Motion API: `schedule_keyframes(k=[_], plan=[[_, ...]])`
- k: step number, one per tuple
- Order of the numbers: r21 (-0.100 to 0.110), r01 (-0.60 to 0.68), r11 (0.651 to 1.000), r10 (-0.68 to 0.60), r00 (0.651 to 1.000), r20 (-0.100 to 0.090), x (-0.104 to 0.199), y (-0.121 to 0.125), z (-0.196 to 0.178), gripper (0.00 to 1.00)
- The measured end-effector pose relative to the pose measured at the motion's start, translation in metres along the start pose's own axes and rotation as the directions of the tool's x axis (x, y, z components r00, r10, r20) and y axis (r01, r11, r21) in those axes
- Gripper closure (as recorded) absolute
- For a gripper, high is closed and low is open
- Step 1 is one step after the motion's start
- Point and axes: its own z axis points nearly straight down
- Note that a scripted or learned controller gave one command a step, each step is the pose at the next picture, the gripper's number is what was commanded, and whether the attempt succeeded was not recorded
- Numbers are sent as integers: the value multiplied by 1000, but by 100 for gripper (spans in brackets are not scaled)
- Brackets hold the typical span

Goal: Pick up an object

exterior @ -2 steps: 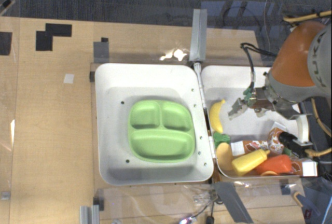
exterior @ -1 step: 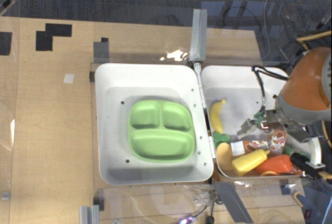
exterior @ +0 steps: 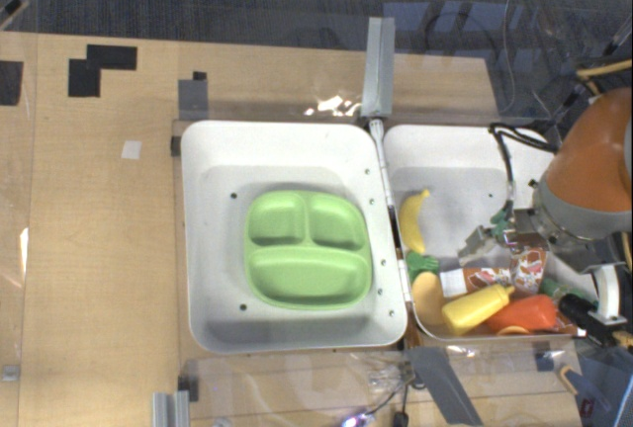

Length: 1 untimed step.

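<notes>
Banana (exterior: 412, 220) at nine o'clock of gripper (exterior: 504, 239) looks light, smooth; we would pinch its middle, though we cannot tell the tool's state.

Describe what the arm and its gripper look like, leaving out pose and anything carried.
The arm is a rounded, bulky body with a broad orange band above a grey wrist section. A black cable loops along its side toward the wrist. The gripper is a small metallic grey assembly with darker parts, too blurred for finer detail or markings.
</notes>
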Motion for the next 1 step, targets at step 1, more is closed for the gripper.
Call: schedule_keyframes(k=[1], plan=[[-14,154,988,-154,988,9,18,5,80,0]])
